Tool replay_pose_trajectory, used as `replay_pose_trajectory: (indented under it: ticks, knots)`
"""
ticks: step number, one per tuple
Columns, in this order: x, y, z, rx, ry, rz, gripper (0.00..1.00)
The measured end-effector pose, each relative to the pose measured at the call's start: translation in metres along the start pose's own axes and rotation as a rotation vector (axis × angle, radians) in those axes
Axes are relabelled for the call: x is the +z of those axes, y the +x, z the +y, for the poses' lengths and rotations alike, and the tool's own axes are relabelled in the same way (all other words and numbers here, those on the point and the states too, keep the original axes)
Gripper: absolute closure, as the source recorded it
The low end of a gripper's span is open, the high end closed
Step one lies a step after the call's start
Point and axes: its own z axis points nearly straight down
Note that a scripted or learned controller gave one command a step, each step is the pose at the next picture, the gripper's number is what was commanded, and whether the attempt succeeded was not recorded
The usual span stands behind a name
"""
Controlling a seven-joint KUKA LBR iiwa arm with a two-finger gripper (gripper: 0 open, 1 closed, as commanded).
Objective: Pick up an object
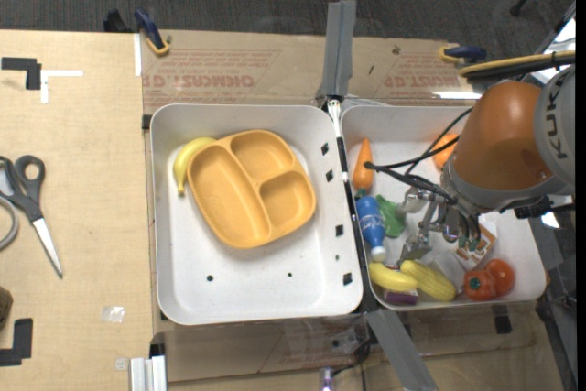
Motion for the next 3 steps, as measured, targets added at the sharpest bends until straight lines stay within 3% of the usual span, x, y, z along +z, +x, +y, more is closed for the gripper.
replay_pose_trajectory:
  ticks: [1,2,3]
  knots:
    - [-0.001,-0.087,-0.002,0.080,0.001,-0.002,0.00]
    - [0.000,-0.030,0.001,0.033,0.001,0.000,0.00]
    - [-0.001,0.041,-0.014,0.111,0.000,-0.004,0.00]
